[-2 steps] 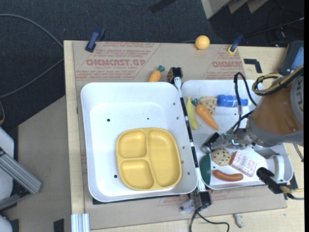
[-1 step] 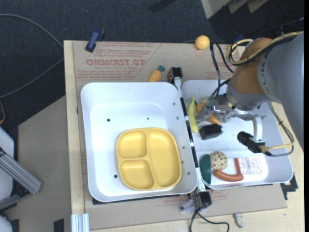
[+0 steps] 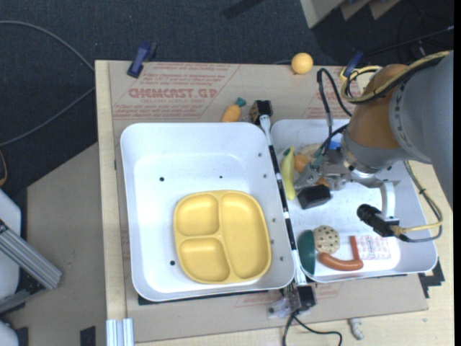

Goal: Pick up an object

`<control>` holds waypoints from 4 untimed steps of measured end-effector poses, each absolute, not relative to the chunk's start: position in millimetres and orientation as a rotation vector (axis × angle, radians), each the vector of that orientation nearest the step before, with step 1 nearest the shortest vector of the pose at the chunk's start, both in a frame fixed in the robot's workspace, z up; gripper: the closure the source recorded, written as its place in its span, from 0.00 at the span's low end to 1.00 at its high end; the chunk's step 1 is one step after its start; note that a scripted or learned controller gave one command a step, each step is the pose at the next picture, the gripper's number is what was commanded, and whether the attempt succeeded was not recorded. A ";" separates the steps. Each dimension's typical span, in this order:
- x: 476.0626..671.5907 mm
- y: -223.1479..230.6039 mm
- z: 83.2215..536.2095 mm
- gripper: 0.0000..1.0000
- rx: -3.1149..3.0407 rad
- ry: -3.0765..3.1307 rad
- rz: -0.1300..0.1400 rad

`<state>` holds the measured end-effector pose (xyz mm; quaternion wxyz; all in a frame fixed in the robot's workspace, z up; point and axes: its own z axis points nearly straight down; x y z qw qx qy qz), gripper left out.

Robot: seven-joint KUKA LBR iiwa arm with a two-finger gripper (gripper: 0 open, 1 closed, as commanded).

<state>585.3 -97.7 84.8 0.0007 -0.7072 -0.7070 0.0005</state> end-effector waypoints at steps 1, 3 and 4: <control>595.8 -108.3 84.6 0.00 -2.223 -2.223 0.000; 566.0 -95.9 94.3 1.00 -2.222 -2.221 0.000; 570.3 -10.0 185.6 1.00 -2.219 -2.225 -0.005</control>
